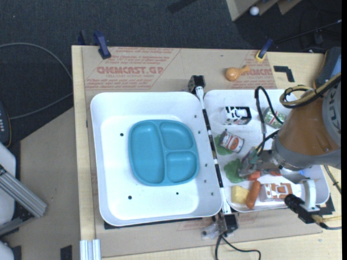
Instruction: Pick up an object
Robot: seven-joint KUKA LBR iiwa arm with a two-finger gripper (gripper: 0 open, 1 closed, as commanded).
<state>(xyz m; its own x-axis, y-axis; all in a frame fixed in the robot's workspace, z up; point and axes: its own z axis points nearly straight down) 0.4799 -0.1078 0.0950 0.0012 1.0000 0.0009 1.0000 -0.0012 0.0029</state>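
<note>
End effector (252, 166), finger state impossible to tell, hangs above the right bin's (324, 179) near edge; orange carrot (252, 194) lies lengthwise toward it.

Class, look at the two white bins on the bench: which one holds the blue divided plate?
The left bin, the one farther from the arm. The blue divided plate lies alone in its middle, while the right bin holds a jumble of small items under the gripper.
</note>
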